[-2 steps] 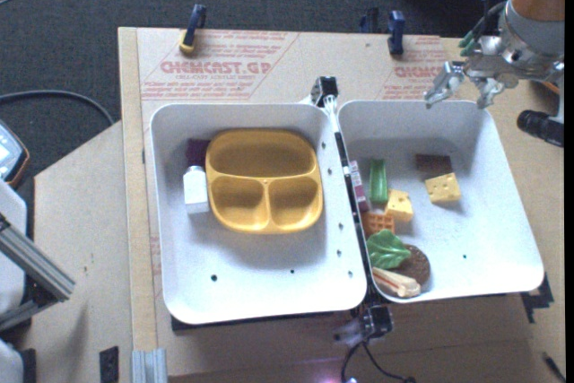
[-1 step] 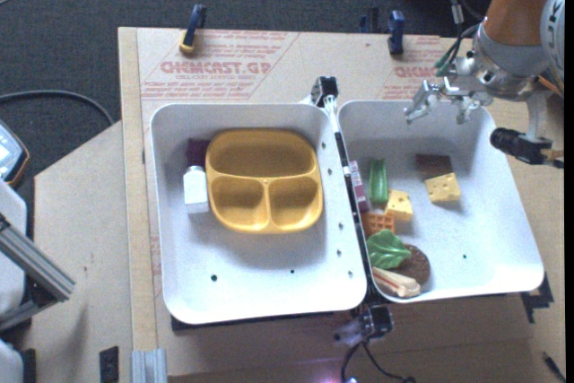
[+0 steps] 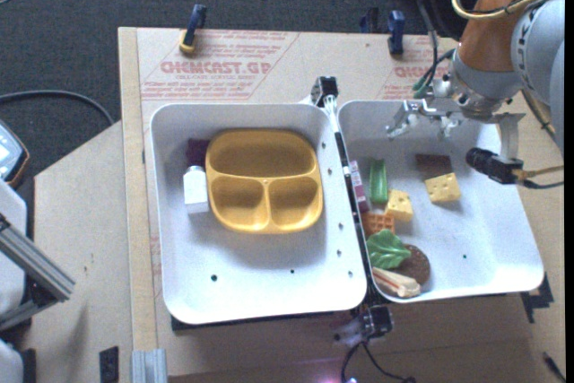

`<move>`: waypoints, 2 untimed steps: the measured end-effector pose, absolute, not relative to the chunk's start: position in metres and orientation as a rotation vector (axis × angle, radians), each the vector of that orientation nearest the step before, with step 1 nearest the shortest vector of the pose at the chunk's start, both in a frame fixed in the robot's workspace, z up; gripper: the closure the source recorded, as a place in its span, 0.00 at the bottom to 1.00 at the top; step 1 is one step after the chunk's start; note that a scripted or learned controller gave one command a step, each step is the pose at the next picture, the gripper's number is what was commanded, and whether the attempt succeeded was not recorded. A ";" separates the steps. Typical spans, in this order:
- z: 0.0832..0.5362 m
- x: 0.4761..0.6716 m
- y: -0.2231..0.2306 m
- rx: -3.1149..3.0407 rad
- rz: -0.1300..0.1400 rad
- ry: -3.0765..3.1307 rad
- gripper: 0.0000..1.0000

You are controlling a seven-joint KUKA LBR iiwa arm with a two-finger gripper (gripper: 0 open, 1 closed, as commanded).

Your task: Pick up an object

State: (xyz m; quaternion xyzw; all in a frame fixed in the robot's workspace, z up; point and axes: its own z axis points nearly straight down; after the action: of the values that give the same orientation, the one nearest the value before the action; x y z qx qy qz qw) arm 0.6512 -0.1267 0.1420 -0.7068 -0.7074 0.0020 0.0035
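The right bin (image 3: 502, 238) holds several toy foods: a green pepper (image 3: 378, 180), a small cheese wedge (image 3: 399, 205), a holed cheese slice (image 3: 442, 188), a brown block (image 3: 432, 161), a waffle (image 3: 378, 221), a lettuce leaf (image 3: 387, 247), a brown cookie (image 3: 417, 265) and pale fries (image 3: 395, 282). My gripper (image 3: 420, 123) hangs over the far end of this bin, just beyond the brown block. It is open, and nothing sits between its two fingers (image 3: 395, 125).
The left bin (image 3: 170, 265) carries a yellow divided plate (image 3: 265, 179), a white bottle (image 3: 195, 187) and a dark maroon piece (image 3: 197, 148). A pink strip (image 3: 356, 179) lies against the wall between the bins. Clamps (image 3: 190, 30) hold the board's far edge.
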 end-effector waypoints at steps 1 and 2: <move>0.089 0.650 -0.126 -2.217 0.006 -2.218 0.00; 0.104 0.652 -0.126 -2.222 -0.001 -2.223 1.00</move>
State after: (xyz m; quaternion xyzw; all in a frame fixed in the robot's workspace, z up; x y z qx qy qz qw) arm 0.6523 -0.1261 0.1035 -0.7070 -0.7072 -0.0004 -0.0005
